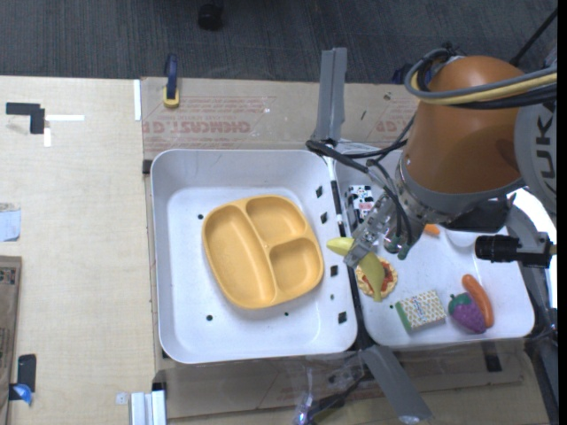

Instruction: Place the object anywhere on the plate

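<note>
1. If truly clamped, lift the yellow toy [339,246] clear of the wall between the bins before heading left (cannot tell whether the gripper [361,253] is closed on it or merely beside it).
2. Sits right at that wall, just at the gripper's tip, near the plate [261,251] but not on it.
3. Aim for any compartment; lower close before letting go, to avoid a bounce.
4. Counted: two bins; one plate with three compartments in the left bin [177,308]; one yellow toy; in the right bin [438,268], one round red-and-yellow toy [376,278], one speckled block [420,310], one purple fruit [465,315], one carrot [479,295].
</note>
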Robot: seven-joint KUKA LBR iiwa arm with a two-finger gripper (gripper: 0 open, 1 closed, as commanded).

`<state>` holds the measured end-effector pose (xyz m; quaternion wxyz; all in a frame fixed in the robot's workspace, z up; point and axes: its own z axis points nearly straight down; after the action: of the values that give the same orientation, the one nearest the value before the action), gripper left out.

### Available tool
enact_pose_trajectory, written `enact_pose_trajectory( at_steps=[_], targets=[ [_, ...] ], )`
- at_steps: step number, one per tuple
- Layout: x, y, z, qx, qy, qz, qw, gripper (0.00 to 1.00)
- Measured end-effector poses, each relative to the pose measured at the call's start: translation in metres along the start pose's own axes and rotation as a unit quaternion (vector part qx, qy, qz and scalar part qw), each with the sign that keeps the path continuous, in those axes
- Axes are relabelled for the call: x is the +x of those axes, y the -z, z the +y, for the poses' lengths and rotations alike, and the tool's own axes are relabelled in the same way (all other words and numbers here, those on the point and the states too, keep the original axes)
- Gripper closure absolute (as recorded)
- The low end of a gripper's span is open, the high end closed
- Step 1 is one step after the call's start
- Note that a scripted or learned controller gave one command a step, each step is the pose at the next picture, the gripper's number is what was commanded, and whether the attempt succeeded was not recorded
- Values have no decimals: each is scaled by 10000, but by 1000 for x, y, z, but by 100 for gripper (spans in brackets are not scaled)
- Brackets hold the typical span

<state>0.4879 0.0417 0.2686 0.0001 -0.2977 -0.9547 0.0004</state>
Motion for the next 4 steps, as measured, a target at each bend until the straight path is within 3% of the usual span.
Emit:
enact_pose_trajectory(
  at_steps=[1,2,3,4],
  targets=[
    [-13,73,-8,-4,-1102,-12,9939,100],
    [95,12,123,10,-250,3,9997,100],
    [66,112,80,-10,1204,-16,9927,100],
    [24,24,40,-2,1498,-6,9887,100]
  ],
)
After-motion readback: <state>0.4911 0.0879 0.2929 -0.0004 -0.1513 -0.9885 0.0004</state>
